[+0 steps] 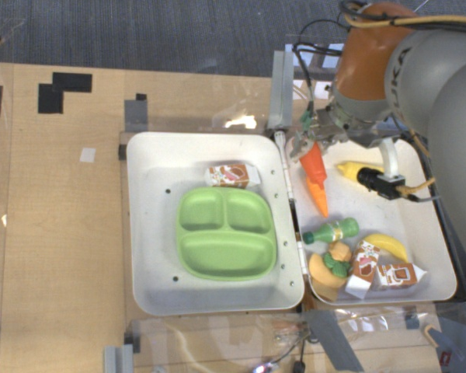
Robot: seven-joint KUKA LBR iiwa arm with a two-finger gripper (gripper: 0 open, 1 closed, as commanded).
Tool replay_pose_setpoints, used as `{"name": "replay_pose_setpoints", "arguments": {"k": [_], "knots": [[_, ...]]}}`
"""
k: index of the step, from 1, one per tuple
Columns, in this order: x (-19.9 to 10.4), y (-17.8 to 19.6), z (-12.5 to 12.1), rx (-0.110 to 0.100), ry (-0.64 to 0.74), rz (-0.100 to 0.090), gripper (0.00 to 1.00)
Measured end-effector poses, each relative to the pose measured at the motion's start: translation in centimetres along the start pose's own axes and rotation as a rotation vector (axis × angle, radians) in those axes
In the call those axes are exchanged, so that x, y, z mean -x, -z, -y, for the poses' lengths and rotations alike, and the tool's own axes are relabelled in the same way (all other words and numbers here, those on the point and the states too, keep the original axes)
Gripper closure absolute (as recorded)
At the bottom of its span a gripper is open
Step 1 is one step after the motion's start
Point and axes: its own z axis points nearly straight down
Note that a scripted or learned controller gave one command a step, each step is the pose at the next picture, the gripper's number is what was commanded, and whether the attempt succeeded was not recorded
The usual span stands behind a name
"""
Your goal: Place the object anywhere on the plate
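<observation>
The grey two-finger gripper (311, 142) sits low at the far left corner of the right-hand shallow white bin (439, 282), just inside the wall it shares with the left-hand shallow white bin (144, 231). Its fingers are pinched on the thick upper end of the orange plastic carrot (317, 179), which hangs point-down along that left wall.

The green three-compartment plastic plate (225, 233) lies in the middle of the left-hand bin, with a small brown-and-white carton (228, 175) at its far edge.

Judgement: the carry calls for a lift high enough that the carrot's tip clears the shared wall, then travel left and a release over the plate's large near compartment, well away from the carton. The grip is at one end, so the carrot may swing.
</observation>
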Motion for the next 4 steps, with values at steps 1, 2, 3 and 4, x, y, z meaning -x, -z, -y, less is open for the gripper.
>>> {"name": "replay_pose_setpoints", "arguments": {"k": [1,2,3,4], "knots": [[-8.2,-0.1,7.4,-0.002,-0.027,-0.002,1.00],[-5.1,-0.1,5.4,-0.001,-0.035,-0.002,1.00],[-11.6,-0.1,8.8,-0.002,0.170,-0.003,1.00],[-11.5,-0.1,8.8,-0.002,0.169,-0.003,0.00]]}}
